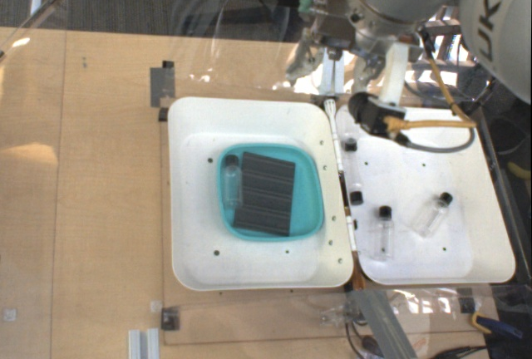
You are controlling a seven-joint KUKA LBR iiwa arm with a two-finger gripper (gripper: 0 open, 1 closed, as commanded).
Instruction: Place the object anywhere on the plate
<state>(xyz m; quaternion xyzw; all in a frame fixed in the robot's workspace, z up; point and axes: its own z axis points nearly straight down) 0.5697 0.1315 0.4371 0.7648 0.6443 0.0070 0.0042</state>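
Teal plastic plate (309, 214) is sitting in the left bin (191, 183), carrying a dark ribbed block (264, 193) with a clear vial (231, 179) lying just left of that block. Right of the plate, two more vials (384, 228) (432, 214) are lying in the right bin (465, 258). Whether the tool (331, 58) is clenched I cannot tell

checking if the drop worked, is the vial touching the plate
Touching. The camera view shows a clear vial lying inside the teal plate, beside the dark ridged block, with no gap beneath it.
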